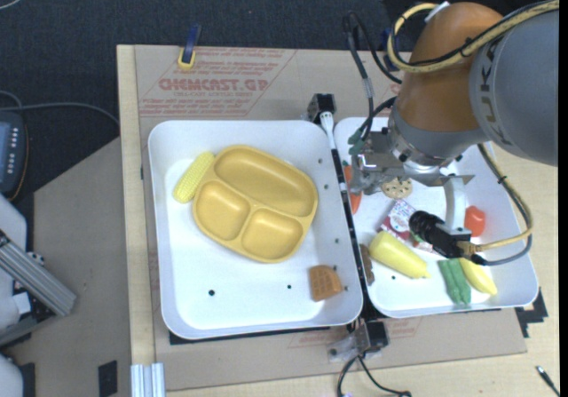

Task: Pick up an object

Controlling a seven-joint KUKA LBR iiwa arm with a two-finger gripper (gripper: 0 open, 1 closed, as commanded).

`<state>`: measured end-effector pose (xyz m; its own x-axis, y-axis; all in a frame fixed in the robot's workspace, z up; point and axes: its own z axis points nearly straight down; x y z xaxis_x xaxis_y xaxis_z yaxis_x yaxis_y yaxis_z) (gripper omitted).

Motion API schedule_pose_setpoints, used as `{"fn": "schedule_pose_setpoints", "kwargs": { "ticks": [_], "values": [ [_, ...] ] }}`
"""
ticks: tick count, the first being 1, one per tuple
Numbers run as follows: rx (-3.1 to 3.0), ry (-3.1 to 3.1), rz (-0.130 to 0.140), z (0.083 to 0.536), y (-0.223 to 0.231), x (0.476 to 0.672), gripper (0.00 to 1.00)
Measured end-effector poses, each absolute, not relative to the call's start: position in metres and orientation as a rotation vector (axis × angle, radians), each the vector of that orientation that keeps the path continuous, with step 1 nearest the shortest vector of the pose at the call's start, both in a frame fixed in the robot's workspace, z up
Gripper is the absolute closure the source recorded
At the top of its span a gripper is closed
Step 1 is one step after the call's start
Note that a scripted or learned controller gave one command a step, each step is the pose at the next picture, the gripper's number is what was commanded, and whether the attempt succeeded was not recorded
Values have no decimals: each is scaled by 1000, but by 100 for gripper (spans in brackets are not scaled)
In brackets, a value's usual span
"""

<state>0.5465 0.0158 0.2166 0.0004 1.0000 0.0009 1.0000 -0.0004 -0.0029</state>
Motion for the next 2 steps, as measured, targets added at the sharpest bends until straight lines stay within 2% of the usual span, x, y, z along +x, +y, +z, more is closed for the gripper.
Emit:
{"fn": "schedule_pose_setpoints", "kwargs": {
  "ticks": [1, 2],
  "values": [
    [-2220, -2222, 0, 216, 20, 549, 100],
    [-2222, -2224, -3, 235, 21, 553, 100]
  ]
}}
